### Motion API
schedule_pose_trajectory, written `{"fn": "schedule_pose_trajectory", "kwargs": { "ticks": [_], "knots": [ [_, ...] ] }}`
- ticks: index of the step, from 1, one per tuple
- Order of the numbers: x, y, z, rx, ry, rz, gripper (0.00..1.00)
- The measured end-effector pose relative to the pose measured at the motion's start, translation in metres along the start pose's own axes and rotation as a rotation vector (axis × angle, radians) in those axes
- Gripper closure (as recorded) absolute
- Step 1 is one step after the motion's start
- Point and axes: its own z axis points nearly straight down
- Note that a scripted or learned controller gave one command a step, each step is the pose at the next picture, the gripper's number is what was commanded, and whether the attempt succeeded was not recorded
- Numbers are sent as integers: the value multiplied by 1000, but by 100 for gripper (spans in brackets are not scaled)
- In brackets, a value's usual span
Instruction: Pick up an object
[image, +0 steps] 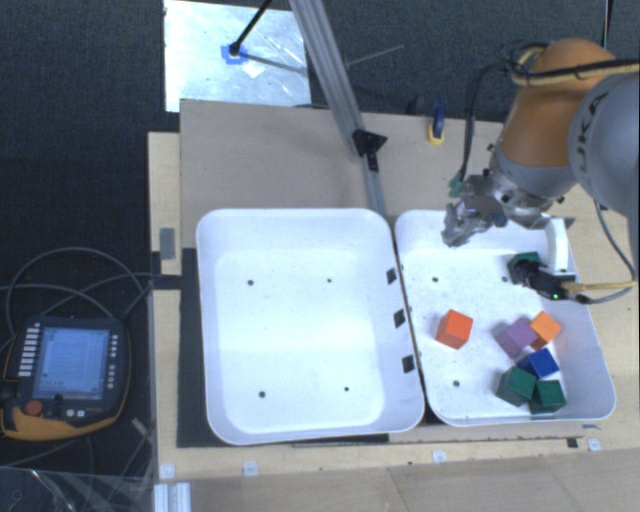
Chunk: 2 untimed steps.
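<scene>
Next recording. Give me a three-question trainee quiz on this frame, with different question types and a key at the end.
1. True or false: the lone orange block lies in the left bin.
2. Multiple choice: the pincer is over which part of the right bin? A) its far edge, B) its near right corner, C) its centre.
3. Fill in: the cluster in the right bin's near right corner holds a purple block, a smaller orange block, a blue block and two ____ blocks.

Key: 1 false, it lies in the right bin; 2 A; 3 green.
</scene>
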Motion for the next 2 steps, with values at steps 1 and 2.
{"fn": "schedule_pose_trajectory", "kwargs": {
  "ticks": [1,2],
  "knots": [
    [51,-12,6,0,1,0,100],
    [104,-26,7,0,1,0,100]
  ]
}}
